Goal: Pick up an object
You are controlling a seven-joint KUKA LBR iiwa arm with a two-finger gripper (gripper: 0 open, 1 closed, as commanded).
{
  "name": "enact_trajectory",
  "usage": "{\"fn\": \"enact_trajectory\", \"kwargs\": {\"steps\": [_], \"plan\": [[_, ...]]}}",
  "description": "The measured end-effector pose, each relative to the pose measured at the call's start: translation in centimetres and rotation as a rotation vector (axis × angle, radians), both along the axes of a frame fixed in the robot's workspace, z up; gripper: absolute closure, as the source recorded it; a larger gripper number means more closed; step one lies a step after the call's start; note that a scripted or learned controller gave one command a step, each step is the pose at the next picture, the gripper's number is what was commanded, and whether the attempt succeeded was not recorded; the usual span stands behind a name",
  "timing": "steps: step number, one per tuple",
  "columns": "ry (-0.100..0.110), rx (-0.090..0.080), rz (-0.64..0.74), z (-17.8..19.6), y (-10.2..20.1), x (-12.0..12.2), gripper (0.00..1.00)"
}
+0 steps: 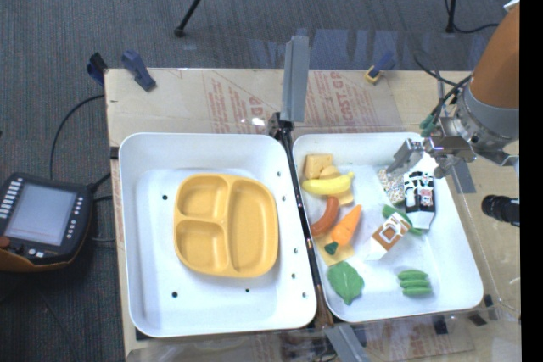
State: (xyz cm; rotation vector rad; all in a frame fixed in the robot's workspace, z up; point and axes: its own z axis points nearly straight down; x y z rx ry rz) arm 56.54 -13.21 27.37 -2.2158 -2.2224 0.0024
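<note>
Several toys lie loose in the right bin [462, 263], none lifted yet: a banana [329, 184], sausage [325, 216], carrot [345, 225], green leaf [346, 281], pea pod [415, 282], a small carton [390, 234] and a black-and-white box [420, 192]. At the frame's right, the gripper [422, 157] hangs just above that box with its fingers spread apart and nothing between them. Picking is all still to do; I judge a descent and closure remain. At left, a yellow tray [227, 226] sits in the left bin [140, 182].

Grey arm [495, 110] with broad orange band [507, 55], dark cables, pale metal tool [422, 155].
</note>
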Motion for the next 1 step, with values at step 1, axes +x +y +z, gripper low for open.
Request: {"fn": "enact_trajectory", "kwargs": {"steps": [1], "plan": [[0.008,0.002,0.079,-13.97,4.56,-2.5,0.0]]}}
